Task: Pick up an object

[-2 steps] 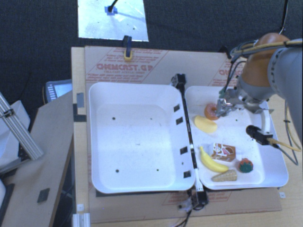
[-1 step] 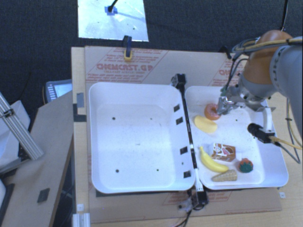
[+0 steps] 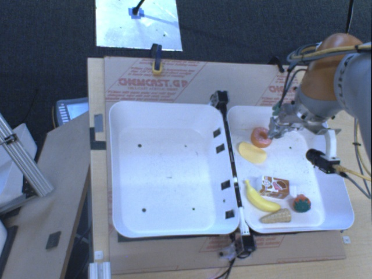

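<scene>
White plastic is forming both shallow bins, which are lying side by side on the bench. The arm (image 3: 337,74), grey with an orange band, is reaching in from the right, and its gripper (image 3: 273,129) is hanging low over the far part of the right bin (image 3: 340,211). The tips are standing just beside an orange doughnut-shaped toy (image 3: 260,136), maybe touching its right edge; I cannot tell if the jaws are spread or closed, because they are too small and blurred. A pale yellow lemon-like piece (image 3: 252,152) is lying just in front of the doughnut. Nearer to the camera, a banana (image 3: 260,198), a small brown and white carton (image 3: 274,187), a tan wedge (image 3: 276,216) and a red and green fruit toy (image 3: 301,203) are resting close together. The left bin (image 3: 168,167) is sitting beside, past the black divider (image 3: 228,161).
</scene>
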Robot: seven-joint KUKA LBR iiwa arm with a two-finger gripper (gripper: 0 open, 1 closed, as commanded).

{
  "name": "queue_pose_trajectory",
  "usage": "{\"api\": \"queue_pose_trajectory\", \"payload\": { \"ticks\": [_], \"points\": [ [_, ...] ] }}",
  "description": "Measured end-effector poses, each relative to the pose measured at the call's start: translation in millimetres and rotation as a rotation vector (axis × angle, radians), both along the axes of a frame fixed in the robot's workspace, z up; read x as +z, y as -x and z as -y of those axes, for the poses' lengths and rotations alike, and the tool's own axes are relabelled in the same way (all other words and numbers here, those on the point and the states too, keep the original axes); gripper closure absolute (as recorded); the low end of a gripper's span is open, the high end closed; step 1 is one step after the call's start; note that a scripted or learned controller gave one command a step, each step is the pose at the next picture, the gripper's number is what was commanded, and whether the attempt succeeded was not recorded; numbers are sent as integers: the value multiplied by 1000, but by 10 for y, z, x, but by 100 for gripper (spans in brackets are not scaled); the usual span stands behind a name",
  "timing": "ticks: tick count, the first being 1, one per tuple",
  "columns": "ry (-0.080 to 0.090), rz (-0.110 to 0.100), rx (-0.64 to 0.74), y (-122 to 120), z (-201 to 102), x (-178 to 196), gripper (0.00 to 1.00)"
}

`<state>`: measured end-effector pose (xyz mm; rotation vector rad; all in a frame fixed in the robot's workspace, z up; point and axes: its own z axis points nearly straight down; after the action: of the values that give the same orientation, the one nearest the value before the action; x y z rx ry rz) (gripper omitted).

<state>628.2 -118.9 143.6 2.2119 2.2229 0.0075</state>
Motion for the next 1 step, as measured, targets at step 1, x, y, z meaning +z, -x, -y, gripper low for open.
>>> {"api": "queue_pose_trajectory", "payload": {
  "ticks": [1],
  "points": [
    [0, 3, 1, -8, 1, 108, 100]
  ]
}}
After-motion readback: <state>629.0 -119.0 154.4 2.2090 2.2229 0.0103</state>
